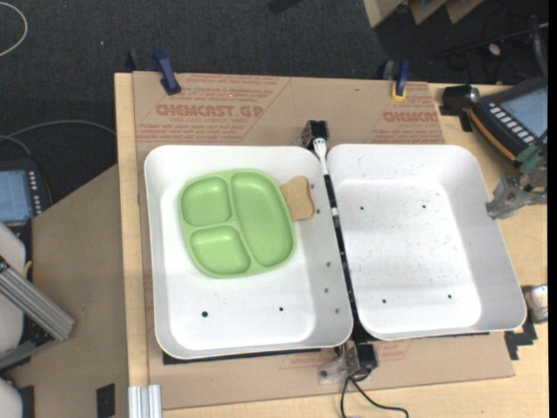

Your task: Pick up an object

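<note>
A green divided plate (237, 224) lies in the upper part of the left white bin (174, 320). A small tan piece shaped like a bread slice (298, 198) rests against the plate's right rim, near the wall between the bins. My gripper (513, 192) is a grey metal shape at the far right, just outside the right bin's (418, 233) right rim, well away from both objects and low over the bench.
The bins sit on a brown cardboard sheet (261, 107) held by blue and yellow clamps at the back. A black clip (315, 133) joins the bins at the top of the seam. Cables and a device lie at the right edge.
</note>
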### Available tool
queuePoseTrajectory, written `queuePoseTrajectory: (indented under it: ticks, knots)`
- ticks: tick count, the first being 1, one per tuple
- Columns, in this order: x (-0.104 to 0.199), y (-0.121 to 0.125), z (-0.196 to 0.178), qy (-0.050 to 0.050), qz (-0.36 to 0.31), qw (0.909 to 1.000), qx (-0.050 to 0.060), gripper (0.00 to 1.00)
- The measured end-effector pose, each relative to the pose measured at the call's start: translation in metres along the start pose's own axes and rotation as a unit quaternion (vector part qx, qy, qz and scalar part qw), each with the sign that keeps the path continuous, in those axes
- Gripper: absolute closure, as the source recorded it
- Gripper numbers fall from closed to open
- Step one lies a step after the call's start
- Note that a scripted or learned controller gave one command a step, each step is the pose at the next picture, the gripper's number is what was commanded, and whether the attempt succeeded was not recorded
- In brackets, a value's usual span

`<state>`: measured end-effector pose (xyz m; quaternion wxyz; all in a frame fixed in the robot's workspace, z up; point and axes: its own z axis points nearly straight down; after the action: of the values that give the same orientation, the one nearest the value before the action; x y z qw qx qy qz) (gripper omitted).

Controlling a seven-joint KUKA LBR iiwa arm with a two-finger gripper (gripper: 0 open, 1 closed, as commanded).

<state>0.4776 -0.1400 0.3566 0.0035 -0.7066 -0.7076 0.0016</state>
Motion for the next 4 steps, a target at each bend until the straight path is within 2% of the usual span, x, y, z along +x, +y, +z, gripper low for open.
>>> queuePoseTrajectory:
  ticks: [1, 2, 3, 4]
  knots:
    - [-0.019, 0.027, -0.079, -0.004, 0.000, 1.0000, -0.009, 1.00]
    - [0.010, 0.000, -0.006, 0.000, 0.000, 1.0000, 0.000, 1.00]
    - [-0.025, 0.016, -0.058, -0.004, 0.002, 1.0000, -0.008, 1.00]
    - [0.006, 0.001, 0.022, 0.000, 0.000, 1.0000, 0.000, 1.00]
